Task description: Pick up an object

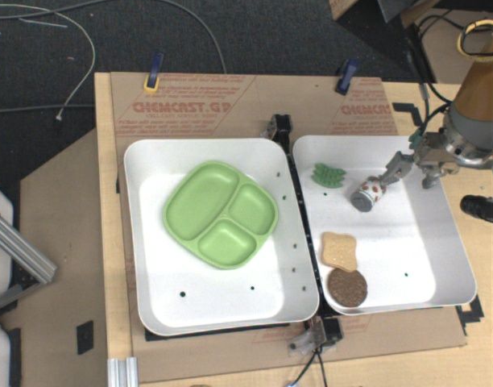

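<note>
Brown patty [347, 287], toast [339, 251] in right bin [440, 264]; green plate [221, 214] in left bin [150, 240].

blue clamps [155, 69], cables [77, 35], cardboard [230, 99]

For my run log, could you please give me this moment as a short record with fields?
left bin: green divided plate, tilted in the bin
right bin: green leafy item, small can on its side, toast slice, brown round patty, all in the bin
gripper: over the right bin's upper right, beside the can
held object: none seen between the fingers
arm: enters from the right
</note>
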### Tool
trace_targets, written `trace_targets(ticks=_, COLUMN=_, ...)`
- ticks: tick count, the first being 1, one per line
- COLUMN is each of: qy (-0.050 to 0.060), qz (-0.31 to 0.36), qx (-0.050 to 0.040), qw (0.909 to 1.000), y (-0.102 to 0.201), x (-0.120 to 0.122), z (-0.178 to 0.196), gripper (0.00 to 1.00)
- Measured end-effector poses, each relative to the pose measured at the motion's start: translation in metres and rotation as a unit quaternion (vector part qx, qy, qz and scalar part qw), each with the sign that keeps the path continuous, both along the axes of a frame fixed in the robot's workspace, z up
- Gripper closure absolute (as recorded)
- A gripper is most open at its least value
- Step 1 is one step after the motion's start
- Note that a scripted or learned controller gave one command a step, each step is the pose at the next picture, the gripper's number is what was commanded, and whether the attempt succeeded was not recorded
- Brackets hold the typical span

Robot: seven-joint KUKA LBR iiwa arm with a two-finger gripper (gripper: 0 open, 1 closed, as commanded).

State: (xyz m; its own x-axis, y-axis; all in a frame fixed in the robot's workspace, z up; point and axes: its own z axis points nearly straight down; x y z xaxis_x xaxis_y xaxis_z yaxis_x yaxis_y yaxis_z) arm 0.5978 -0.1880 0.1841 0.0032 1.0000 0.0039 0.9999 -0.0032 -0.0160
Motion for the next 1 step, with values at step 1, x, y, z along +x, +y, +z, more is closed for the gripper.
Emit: trace_targets(ticks=1, qy=-0.008, qz=0.002, qx=-0.0015, qw=1.0000, y=0.0007, x=0.0034, z=0.0093, gripper=0.00)
